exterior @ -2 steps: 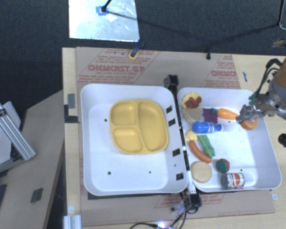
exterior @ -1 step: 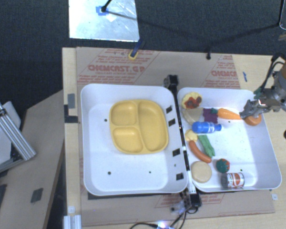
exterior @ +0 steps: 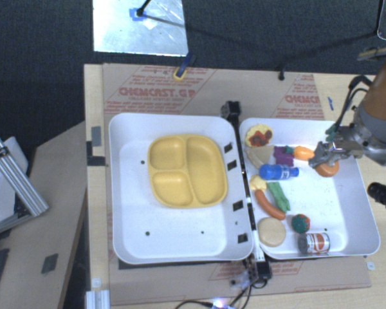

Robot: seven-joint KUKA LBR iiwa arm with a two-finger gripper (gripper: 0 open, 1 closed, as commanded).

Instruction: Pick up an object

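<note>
My gripper (exterior: 324, 156) hangs over the upper right part of the right bin (exterior: 357, 201). An orange round object (exterior: 329, 168) lies right under its tip, partly covered by it; whether they touch is not visible. Left of the gripper lie a small orange piece (exterior: 303, 152), a purple object (exterior: 283, 154) and a blue bottle (exterior: 278, 172). A pizza slice (exterior: 259, 136) sits in the bin's far left corner.
Further forward in the right bin lie a green vegetable (exterior: 279, 196), a sausage (exterior: 269, 205), a tan round bun (exterior: 272, 232), a green-and-red ball (exterior: 300, 223) and a red can (exterior: 316, 242). The left bin (exterior: 125, 192) holds a yellow divided plate (exterior: 186, 171).
</note>
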